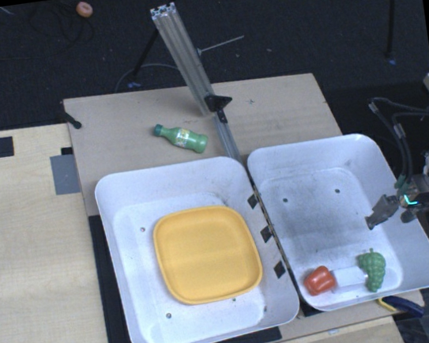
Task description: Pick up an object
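Two shallow white plastic bins sit side by side on the bench. The left bin holds a square yellow plastic plate with rounded corners, lying flat near its middle. The right bin holds two small toys along its near edge: a red-orange toy pepper and, just beside it to the right, a green knobbly toy vegetable; the two lie apart, not touching. The dark two-finger gripper hangs over the right side of the right bin, above and apart from both toys. Whether its jaws are spread or closed cannot be told, and nothing shows between them. Beyond the bins, a small green plastic bottle lies on its side on the bench, near a slanted metal rail.
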Robot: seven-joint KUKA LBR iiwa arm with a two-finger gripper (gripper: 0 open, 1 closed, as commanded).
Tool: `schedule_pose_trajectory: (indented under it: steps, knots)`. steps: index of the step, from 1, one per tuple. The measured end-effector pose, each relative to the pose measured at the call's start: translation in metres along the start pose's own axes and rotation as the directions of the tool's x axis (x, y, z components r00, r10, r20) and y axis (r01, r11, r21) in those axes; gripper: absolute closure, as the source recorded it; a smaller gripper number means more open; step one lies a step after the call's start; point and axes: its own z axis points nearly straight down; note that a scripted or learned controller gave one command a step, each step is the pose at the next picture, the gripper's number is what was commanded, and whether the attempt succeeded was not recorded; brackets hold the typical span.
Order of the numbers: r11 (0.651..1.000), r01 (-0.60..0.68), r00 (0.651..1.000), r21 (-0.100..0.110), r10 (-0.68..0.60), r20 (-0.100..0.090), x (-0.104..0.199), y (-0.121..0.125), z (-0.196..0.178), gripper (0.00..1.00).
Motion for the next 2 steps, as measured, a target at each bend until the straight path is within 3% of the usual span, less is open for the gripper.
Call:
schedule_pose_trajectory:
  steps: [1, 2]
  knots:
    - [1.0, 0.0, 1.0, 0.0, 0.0, 0.0, 0.0, 0.0, 0.0, 0.0]
    - [1.0, 0.001, 1.0, 0.004, -0.001, -0.001, 0.0, 0.002, 0.043, 0.0]
